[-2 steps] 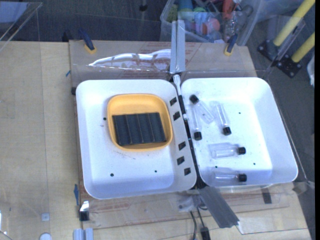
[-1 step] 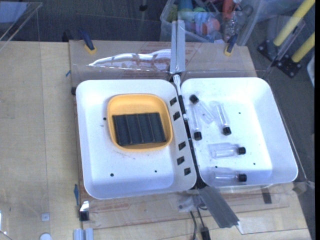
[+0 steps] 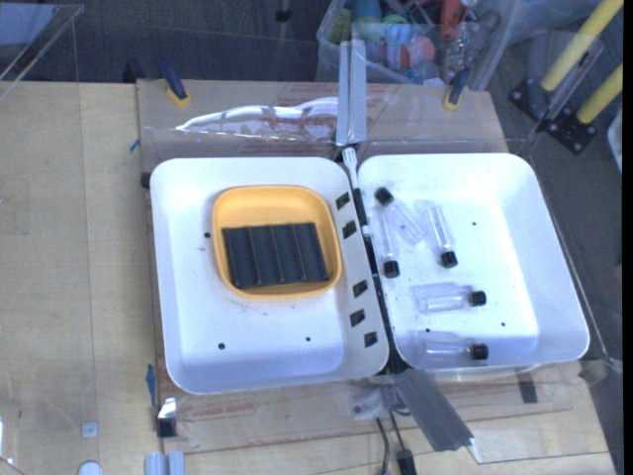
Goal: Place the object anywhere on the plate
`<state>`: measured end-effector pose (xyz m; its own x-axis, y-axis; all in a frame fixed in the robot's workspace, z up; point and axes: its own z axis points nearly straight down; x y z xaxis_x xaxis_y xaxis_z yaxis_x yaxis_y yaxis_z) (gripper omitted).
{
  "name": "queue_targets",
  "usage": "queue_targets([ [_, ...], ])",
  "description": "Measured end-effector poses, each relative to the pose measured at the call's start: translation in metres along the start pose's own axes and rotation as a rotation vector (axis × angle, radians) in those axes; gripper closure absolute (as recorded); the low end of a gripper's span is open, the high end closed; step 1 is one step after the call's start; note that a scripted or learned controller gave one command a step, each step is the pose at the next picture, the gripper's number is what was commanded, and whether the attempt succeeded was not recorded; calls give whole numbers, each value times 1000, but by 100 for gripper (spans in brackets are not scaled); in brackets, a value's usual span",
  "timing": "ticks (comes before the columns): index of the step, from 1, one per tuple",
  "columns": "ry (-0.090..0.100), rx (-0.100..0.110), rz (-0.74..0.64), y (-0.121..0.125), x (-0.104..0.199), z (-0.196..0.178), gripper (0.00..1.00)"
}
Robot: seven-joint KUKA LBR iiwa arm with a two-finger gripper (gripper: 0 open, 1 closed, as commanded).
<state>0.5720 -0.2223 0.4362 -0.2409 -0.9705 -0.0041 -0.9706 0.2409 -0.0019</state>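
No brand, label or writing can be read on anything on the bench. The left bin [image 3: 188,349] holds a yellow plate [image 3: 276,202] carrying a dark ribbed rectangular insert [image 3: 274,255] that covers most of its floor. The right bin [image 3: 534,265] holds five clear vials with black caps lying on their sides, well apart from the plate (two [image 3: 387,234] [image 3: 439,236] toward the top left, one faint between them [image 3: 407,228], and two more [image 3: 447,299] [image 3: 453,348] lower down); the gripper's state cannot be told.
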Motion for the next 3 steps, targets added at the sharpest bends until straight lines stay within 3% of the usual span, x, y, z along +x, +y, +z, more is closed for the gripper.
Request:
queue_targets([
  [1, -1, -3, -415, 25, 7, 1, 100],
  [2, -1, -4, -586, 37, 4, 14, 100],
  [3, 0, -2, -897, 46, 3, 9, 100],
])
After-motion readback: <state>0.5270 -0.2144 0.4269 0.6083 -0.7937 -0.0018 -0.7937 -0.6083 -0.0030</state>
